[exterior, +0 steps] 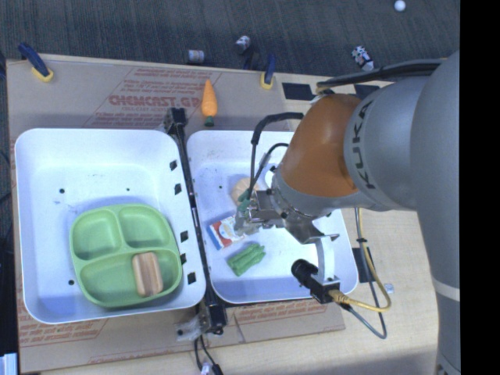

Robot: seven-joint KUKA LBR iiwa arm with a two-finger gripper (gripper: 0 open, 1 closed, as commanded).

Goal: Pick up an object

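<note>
The tool point(248, 213) hangs in the right bin point(215, 151) directly over a red-white packet point(221, 233); its opening cannot be told.

Both white bins point(47, 209) look like smooth plastic with a soft sheen. The green divided plate point(125, 252) in the left one is matt plastic, and the small tan block point(146, 273) on it looks like plain wood. The surface point(133, 92) beneath is brown cardboard with red print, dull and papery. The arm's grey shell point(406, 131) looks smooth and slightly glossy, and its orange band point(324, 151) catches light the same way. Beyond lies dark, rough carpet point(117, 14).
</note>
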